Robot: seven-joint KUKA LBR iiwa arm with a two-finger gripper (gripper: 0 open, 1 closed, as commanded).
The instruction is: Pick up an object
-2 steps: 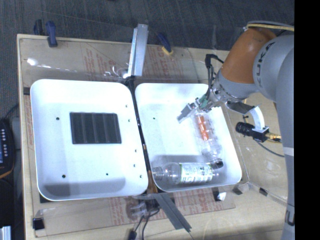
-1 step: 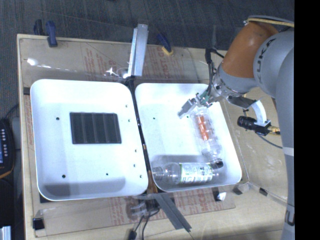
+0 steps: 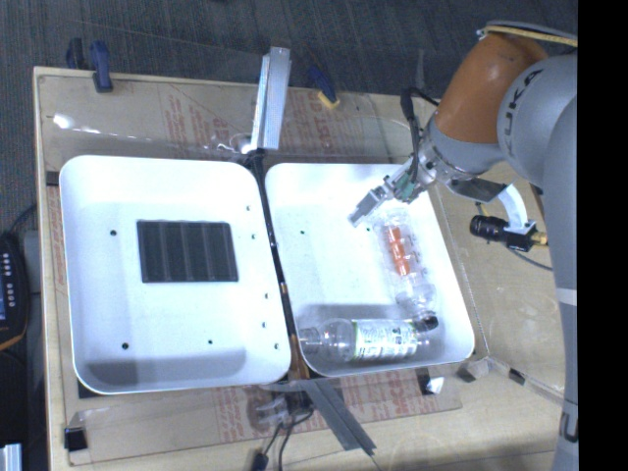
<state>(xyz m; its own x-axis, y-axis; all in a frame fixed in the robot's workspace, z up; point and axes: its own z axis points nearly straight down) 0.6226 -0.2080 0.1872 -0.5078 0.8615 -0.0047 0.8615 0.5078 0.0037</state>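
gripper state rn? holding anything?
Gripper: over the right bin, just above the top end of the orange-label bottle. Nothing visibly between its fingers; open or shut cannot be told from this view.

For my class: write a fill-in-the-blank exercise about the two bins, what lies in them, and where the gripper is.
1. Both plastic bottles lie in the ____ bin.
2. The left bin holds a dark ____ grate.
3. The bottle with the orange label lies closest to the ____.
4. The clear bottle lies along the right bin's ____ wall.

Missing words: right; rectangular; gripper; near
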